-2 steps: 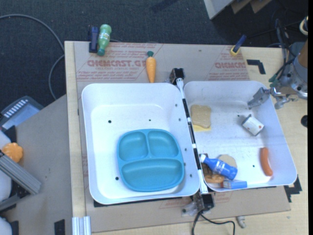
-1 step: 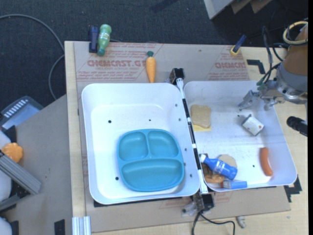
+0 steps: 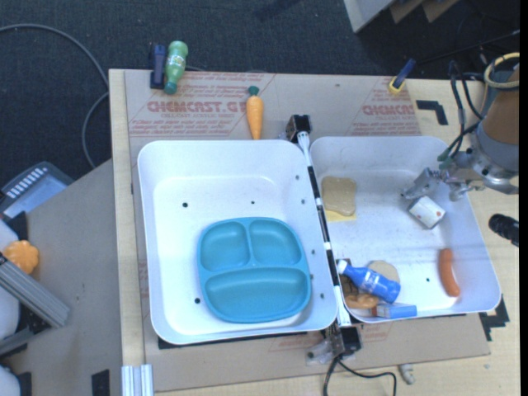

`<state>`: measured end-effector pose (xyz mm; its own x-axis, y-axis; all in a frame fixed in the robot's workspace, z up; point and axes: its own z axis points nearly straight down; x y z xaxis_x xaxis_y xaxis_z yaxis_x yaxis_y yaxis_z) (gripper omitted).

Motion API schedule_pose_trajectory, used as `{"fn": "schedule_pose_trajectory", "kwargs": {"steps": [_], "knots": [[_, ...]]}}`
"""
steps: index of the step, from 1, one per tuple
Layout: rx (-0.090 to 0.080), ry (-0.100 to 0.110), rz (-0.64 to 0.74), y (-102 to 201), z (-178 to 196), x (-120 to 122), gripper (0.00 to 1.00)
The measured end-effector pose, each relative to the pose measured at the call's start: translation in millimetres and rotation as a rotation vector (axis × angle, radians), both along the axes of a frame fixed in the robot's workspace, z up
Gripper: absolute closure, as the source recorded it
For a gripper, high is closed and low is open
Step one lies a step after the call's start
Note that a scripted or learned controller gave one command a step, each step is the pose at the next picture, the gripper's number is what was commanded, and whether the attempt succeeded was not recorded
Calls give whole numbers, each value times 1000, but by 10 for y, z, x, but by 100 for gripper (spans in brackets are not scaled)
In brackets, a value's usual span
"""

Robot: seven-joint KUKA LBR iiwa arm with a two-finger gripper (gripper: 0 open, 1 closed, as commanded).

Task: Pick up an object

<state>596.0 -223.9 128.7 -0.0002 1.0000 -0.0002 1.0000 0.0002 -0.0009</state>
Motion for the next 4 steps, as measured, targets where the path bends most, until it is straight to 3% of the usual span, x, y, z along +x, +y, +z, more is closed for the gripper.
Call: {"fn": "schedule_pose_trajectory", "kwargs": {"steps": [1, 2, 3, 4], "knots": [[10, 3, 4, 54, -452, -385, 0], [0, -1, 1, 9, -341, -384, 100], [0, -2, 1, 605, 438, -426, 100], [0, -2, 1, 955, 809, -433, 100]]}}
